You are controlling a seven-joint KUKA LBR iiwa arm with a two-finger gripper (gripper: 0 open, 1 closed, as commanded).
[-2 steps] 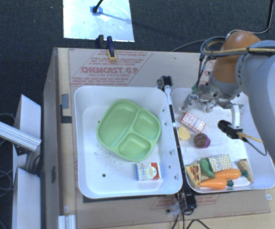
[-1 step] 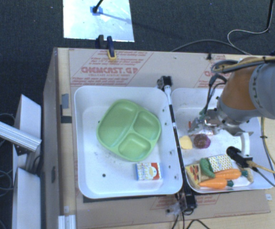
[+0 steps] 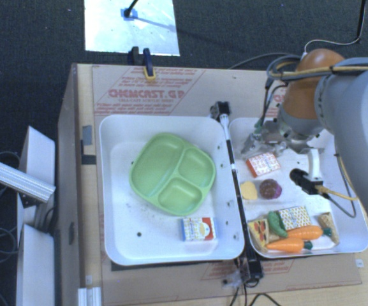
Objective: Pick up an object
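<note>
Bright even overhead light, soft shadows, slightly blurry, washed-out whites

Looked down at a slant on two white bins side by side on a bench. Left bin [image 3: 117, 234]: green divided plate [image 3: 173, 173] near the middle, small box [image 3: 198, 228] by the near edge. Right bin [image 3: 356, 234]: gripper [image 3: 263, 144] low over the far-left corner, just above a red-and-white packet [image 3: 263, 164]. Further toward the near edge, a yellow piece [image 3: 249, 190] beside a dark round thing [image 3: 270, 188], then carrots [image 3: 292, 240], a green vegetable [image 3: 276, 224] and a checkered packet [image 3: 294, 217].
</note>
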